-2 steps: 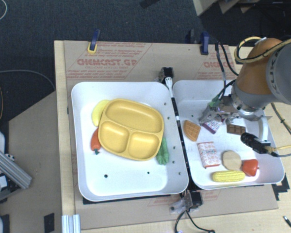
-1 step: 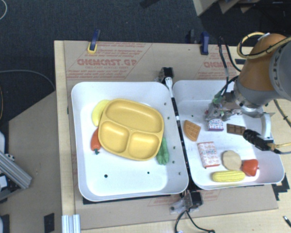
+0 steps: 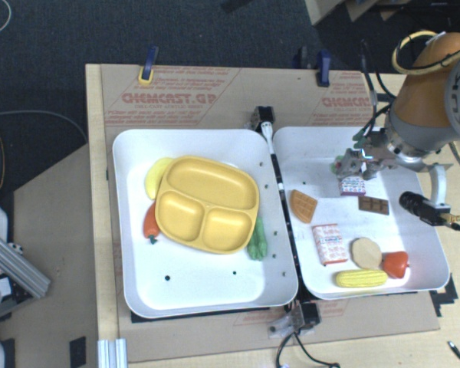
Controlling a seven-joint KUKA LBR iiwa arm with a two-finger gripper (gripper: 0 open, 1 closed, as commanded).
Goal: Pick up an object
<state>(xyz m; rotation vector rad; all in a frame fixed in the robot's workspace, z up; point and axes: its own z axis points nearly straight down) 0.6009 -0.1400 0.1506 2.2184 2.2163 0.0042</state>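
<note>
So from the camera view, this looks like the approach step of the pick. The arm (image 3: 425, 98) comes in from the right and its gripper (image 3: 356, 162) sits low over the upper part of the right bin (image 3: 437, 244), right above a small white packet with a red label (image 3: 353, 185). I honestly can't tell whether it's open or closed, too much clutter around the tip, and nothing is visibly held. My guess is the packet is the target. Next it probably needs a short straight drop and a clean close, without nudging the brown bar (image 3: 373, 205) just beside the packet.

Other stuff in the right bin: a tan cracker-looking piece (image 3: 303, 205), a red-and-white box (image 3: 329, 244), a beige round thing (image 3: 366, 251), a red tomato-like piece (image 3: 395, 263) and a yellow corn cob (image 3: 360, 279) near the front edge.

The left bin (image 3: 138, 282) holds a big yellow divided tray (image 3: 207, 203), with a yellow piece, something red and something green poking out from under its edges.

Both bins sit on a cardboard-covered board (image 3: 215, 94) with clamps at the back. Dark carpet behind, cables trailing around.
</note>
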